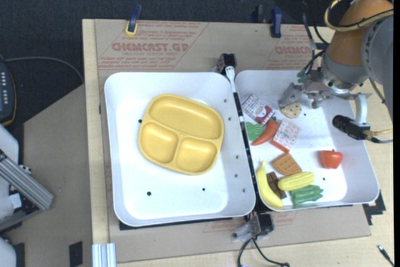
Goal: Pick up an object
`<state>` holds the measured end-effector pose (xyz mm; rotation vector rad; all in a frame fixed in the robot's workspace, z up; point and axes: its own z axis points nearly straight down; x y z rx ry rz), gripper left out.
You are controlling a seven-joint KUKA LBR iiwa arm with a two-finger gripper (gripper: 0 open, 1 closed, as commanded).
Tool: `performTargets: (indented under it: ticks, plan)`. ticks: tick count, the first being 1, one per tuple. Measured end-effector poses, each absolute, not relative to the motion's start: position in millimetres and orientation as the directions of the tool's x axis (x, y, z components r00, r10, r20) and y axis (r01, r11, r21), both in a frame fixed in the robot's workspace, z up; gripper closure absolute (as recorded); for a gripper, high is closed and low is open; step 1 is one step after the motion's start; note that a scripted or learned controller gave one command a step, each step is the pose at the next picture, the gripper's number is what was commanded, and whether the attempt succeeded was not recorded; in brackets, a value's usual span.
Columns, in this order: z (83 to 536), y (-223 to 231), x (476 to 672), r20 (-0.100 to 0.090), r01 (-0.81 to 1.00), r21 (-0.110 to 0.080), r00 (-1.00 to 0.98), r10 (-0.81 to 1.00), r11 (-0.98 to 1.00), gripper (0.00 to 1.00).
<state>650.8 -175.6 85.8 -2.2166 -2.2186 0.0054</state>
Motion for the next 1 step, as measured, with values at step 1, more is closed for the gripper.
performTargets:
  ticks: [1]
  plan:
    - [101.4,-175.9,653.2,-0.001,1.000,0.003,-0.001,1.000,0.001,1.00]
